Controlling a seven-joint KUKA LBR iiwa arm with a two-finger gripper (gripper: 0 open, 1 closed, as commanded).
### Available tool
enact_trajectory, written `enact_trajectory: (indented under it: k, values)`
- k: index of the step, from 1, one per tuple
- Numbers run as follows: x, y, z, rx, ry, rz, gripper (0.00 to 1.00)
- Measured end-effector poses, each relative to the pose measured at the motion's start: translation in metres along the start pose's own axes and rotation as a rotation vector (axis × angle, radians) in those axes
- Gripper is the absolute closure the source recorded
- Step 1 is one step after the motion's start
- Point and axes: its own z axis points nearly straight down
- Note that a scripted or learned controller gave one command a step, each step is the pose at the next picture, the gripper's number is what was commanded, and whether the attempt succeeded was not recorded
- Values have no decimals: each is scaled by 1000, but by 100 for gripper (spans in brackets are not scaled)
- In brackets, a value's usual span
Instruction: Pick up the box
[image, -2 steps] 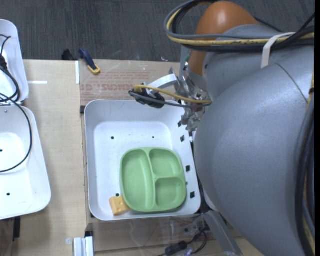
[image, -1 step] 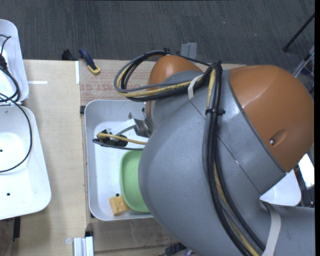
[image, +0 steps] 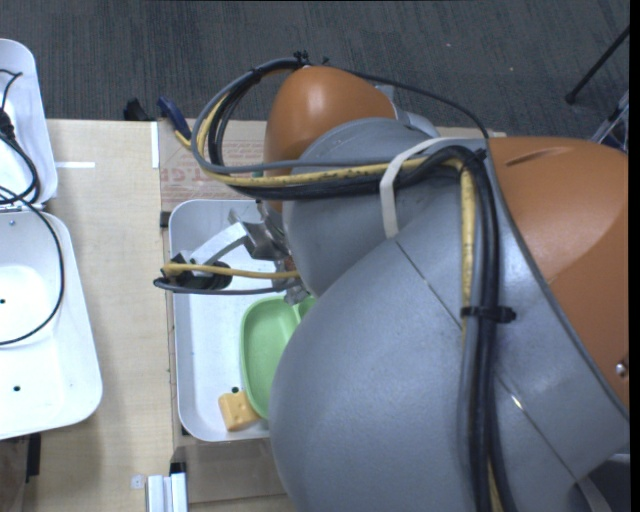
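At the near edge of the right bin (image: 200, 420) lay a small yellow block (image: 237, 410), just beside a green bowl (image: 268, 350) that the arm (image: 420, 330) partly covered. The arm filled most of the right side, grey with orange sections, cables (image: 300, 175) looped over it. The end effector (image: 262, 243) hung over the bin's far part, mostly hidden; whether it was open or closed could not be told. No box could be made out. The left bin (image: 45, 380) sat on the desk (image: 120, 210), a black cable (image: 40, 290) across it.
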Motion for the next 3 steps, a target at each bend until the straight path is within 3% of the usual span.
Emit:
enact_trajectory:
  k: [3]
  values:
    - [-1, 8, -25, -4, -9, 14, 100]
